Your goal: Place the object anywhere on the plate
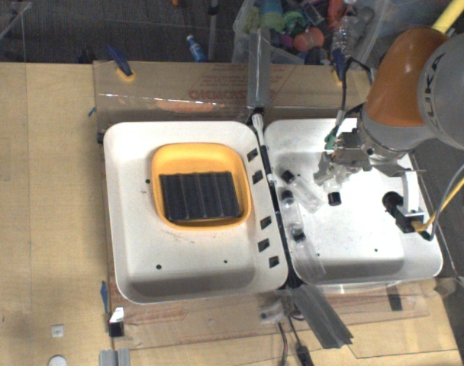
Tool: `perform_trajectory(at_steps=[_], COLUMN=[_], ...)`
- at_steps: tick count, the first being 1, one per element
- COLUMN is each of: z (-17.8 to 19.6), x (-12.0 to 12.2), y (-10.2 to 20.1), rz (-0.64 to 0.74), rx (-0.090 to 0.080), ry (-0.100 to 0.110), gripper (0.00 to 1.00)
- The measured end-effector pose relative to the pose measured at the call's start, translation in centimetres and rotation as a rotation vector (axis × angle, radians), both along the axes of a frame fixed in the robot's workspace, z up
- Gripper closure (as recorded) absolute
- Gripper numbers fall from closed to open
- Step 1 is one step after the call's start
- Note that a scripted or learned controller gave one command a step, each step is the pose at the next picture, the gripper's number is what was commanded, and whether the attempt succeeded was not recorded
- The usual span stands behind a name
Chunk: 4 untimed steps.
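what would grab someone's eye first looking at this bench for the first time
The square yellow plate with a dark ribbed insert stands out first, sitting in the left white bin. Next comes the grey arm with its orange band, reaching in from the right over the right white bin, its gripper low above the bin floor.

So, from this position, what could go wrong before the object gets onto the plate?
1. The gripper hangs over the right bin, while the plate sits in the left bin; the object could be knocked or dropped at the divider between them.
2. A dark grid covers most of the plate, so a small object may rest unevenly on it.
3. The small black object lies just below the gripper; a descent slightly off could push it aside.
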<state>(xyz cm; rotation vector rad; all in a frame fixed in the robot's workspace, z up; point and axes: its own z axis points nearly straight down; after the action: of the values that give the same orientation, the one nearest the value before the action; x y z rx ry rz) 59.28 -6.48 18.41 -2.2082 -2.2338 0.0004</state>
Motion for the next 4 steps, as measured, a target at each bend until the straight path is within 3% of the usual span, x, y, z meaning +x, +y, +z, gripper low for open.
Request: perform_trajectory(at_steps=[2,3,4], z=[0.1,0.6,0.6], x=[7.4,7.4,7.4], y=[4.8,7.6,7.6], rz=[0.171,0.229,0.23], rx=[-0.002,-0.002,-0.002], ry=[-0.002,-0.004,-0.004], gripper=[1.0,1.0,0.0])
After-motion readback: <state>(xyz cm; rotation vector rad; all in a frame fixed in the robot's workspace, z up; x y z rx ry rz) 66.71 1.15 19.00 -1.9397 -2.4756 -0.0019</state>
